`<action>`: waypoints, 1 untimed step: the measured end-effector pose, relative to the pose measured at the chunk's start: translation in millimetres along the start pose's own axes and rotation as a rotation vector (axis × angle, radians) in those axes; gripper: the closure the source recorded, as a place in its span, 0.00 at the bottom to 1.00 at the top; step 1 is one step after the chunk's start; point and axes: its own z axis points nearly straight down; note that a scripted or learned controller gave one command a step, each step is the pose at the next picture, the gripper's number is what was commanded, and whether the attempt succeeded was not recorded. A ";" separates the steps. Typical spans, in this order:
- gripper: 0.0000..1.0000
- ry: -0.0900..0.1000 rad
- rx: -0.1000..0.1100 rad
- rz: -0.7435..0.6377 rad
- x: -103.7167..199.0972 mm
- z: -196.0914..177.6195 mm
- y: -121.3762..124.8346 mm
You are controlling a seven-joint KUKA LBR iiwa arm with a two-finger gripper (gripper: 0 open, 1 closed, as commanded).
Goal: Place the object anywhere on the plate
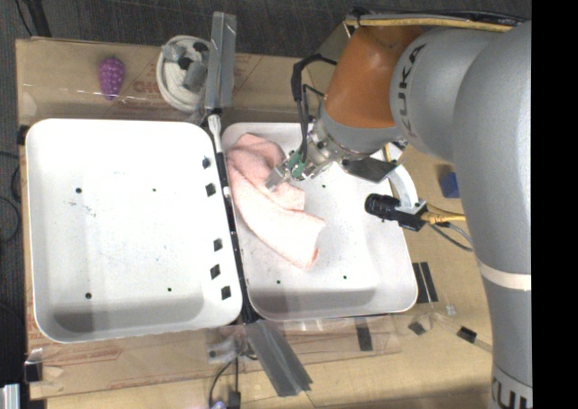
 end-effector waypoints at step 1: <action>1.00 0.000 -0.001 -0.006 0.2 -40.2 0.7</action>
